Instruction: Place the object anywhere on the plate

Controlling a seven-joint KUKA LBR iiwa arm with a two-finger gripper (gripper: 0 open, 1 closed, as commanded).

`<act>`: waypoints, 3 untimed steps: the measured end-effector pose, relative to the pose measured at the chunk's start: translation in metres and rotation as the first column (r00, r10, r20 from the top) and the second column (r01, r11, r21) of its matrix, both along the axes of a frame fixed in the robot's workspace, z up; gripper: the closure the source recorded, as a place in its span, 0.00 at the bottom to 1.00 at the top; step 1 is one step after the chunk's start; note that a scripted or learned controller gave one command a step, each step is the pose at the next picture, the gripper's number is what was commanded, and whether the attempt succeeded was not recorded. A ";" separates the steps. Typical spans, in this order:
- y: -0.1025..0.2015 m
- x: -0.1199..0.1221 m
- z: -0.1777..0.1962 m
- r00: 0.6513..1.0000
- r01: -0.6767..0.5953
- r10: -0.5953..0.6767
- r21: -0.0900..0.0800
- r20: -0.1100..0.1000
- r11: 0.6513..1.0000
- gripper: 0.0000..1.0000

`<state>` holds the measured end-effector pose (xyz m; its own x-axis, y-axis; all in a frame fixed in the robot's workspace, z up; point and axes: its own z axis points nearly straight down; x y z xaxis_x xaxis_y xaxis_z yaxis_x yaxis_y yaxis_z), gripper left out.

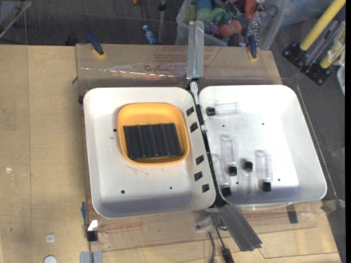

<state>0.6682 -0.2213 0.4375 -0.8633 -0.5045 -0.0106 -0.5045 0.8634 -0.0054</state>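
Observation:
An orange-yellow plate (pixel 151 109) sits in the left white bin (pixel 104 169), toward its back right. A black ridged rectangular slab (pixel 152 141) lies flat on the plate, covering most of its floor. In the right white bin (pixel 290 125) lie several clear vials with black caps: one near the back left (pixel 224 109), one in the middle (pixel 227 149) and one further right (pixel 262 166). More black caps (pixel 247 166) cluster near the front left of that bin.
A black divider strip with clips (pixel 198 147) runs between the two bins. Behind the bench stands a clear tub of coloured toys (pixel 230 10). Blue clamps (pixel 97 48) hold a plastic sheet at the back edge.

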 end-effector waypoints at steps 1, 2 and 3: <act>0.000 0.000 -0.001 0.887 -0.462 0.462 -0.004 -0.001 0.887 1.00; 0.000 0.000 -0.001 0.747 -0.664 0.664 -0.006 -0.002 0.747 1.00; 0.000 0.000 -0.001 0.524 -0.852 0.852 -0.007 -0.004 0.524 1.00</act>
<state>0.6680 -0.2212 0.4364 -0.0229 -0.9997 -0.0038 -0.9997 0.0230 -0.0090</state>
